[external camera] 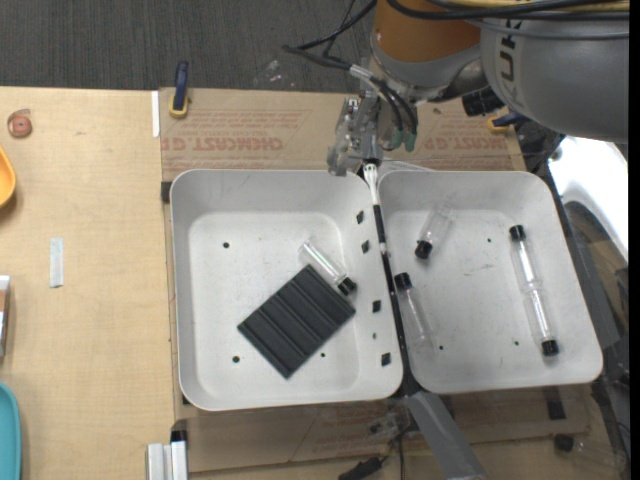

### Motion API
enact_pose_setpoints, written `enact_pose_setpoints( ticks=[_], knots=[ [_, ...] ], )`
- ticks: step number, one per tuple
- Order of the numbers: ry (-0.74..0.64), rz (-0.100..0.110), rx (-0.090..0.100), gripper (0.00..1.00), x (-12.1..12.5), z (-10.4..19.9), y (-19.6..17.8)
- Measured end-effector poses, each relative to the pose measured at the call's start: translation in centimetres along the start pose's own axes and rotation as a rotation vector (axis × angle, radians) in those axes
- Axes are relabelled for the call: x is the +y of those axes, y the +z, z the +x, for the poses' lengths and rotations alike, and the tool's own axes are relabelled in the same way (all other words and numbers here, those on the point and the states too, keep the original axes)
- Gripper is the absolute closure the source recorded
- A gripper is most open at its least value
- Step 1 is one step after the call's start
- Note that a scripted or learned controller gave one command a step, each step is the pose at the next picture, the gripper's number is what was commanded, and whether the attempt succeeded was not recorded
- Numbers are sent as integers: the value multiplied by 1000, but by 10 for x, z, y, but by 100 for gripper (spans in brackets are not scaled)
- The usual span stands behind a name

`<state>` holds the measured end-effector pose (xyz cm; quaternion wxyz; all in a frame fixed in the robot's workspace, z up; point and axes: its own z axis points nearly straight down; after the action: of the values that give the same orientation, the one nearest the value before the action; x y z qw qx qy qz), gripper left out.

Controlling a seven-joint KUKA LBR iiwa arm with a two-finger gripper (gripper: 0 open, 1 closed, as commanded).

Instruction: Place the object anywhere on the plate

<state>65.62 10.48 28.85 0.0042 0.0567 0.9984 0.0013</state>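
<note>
A dark grey ribbed plate point(297, 321) lies tilted in the left bin point(200, 268). A clear tube with a black cap point(328, 268) rests at the plate's upper corner, its capped end touching the plate's edge. My gripper point(361, 148) hangs above the back rim where the two bins meet, well behind the plate and the tube. I see nothing held in it. In the right bin point(560, 348) lie three more clear tubes with black caps: a short one point(432, 234), one near the divider point(410, 306) and a long one point(531, 290).
Brown cardboard point(250, 128) lies behind the bins, with a blue clamp point(181, 84) at its left corner. Cables point(335, 43) trail behind the arm. The wooden bench point(80, 268) stretches out to the left.
</note>
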Motion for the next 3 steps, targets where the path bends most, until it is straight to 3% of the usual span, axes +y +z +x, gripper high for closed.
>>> enact_pose_setpoints(
  ticks=[1, 2, 3],
  knots=[
    [-205, 2, 3, 100, -70, -1, -28],
    [-542, -1, 6, 100, -35, -7, 20],
    [-963, -3, 3, 100, 18, 15, -39]
  ],
)
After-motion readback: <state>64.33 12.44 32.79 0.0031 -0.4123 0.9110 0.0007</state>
